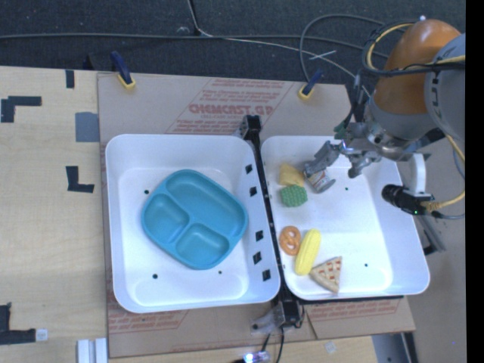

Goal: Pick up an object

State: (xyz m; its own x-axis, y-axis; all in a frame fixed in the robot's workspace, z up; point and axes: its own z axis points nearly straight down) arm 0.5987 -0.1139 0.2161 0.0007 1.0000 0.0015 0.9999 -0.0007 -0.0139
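- Your pincer (321,174) hangs over the upper part of the right bin (378,225), reaching in from the right under the grey arm with its orange band (414,55).
- You cannot tell from this view whether it is open or closed; nothing shows plainly between its tips.
- Just beside its left tip you have a yellow toy piece (290,175), lying by the bin's left wall.
- Directly below that piece, touching it or nearly so, sits a green, bumpy toy (294,196).
- Further down the same bin you see an orange pretzel-shaped piece (289,239), and just beside it on the right a yellow corn cob (307,251).
- Near the bin's lower edge, next to the cob's lower end, lies a pizza slice (328,273).
- Across the divider, the left bin (125,203) carries a blue sectioned plate (194,218), lying flat and turned at an angle.
- Both bins rest on a cardboard sheet (219,104) on your table (45,225), held at the top by two clamps (121,70).
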